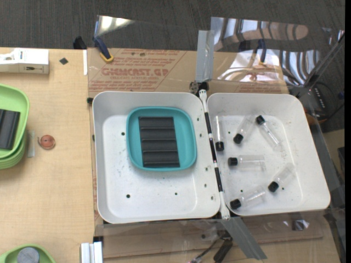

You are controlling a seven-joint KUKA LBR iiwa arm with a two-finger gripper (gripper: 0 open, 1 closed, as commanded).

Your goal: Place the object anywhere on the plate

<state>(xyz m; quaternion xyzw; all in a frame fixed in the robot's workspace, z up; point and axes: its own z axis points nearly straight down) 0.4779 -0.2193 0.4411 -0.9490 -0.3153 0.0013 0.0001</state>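
A teal square plate (133, 147) with rounded corners lies in the left white bin (153, 193), toward its back. A dark ridged insert (159, 141) covers the plate's middle. Several clear tubes with black caps lie scattered in the right white bin (299, 147). One tube (218, 131) lies along that bin's left wall. Another tube (248, 161) rests near the centre, and a third tube (248, 196) sits at the front left. All the tubes lie flat and apart from the plate.
A green tray (12, 147) holding a dark item sits at the left edge of the wooden bench. A small orange disc (47, 141) lies beside it. A flat cardboard sheet (142, 67) lies behind the bins, and a white box (24, 62) rests at the back left.
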